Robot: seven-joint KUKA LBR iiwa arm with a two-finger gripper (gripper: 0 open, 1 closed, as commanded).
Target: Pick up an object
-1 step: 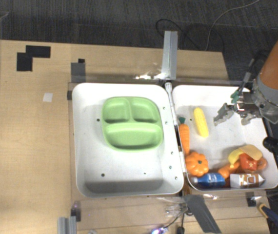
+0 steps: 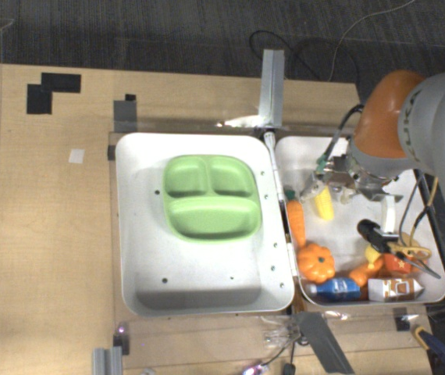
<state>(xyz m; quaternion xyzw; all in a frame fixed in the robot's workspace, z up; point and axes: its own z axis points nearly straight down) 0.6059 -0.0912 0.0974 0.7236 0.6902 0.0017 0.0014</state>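
One small yellow piece, likely toy corn, sits in the right bin just beneath the gripper, beside a carrot. Judged light, rigid and smooth, so somewhat slippery; best pinched across its narrow middle. Long axis runs near to far in the view, tilted slightly. Whether the gripper is spread or pressed together cannot be told.

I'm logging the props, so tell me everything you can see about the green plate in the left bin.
The green plate is a rounded rectangle, matte like plastic, split into three compartments: two small ones at the far side and one wide one nearer the camera. It lies flat, right way up, on the floor of the left bin, toward its far half. Nothing rests in it.
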